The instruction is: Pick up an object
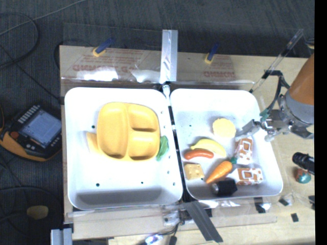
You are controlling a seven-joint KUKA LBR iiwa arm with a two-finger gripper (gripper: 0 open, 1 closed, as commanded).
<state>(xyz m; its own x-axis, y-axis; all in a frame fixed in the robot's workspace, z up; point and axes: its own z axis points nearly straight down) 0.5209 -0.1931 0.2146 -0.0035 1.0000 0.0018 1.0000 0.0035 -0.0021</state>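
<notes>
gripper (259, 124) at right bin's (204, 97) right rim, finger state cannot be told, carrot (219, 170), sausage (198, 154), banana (210, 145) inside, yellow tray (127, 130) in left bin (82, 188)

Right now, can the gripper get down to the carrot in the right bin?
Probably yes. The carrot lies uncovered on top, and the gripper sits at the right bin's right edge. It is crowded, though: a sausage and a patterned block lie close beside it.
</notes>
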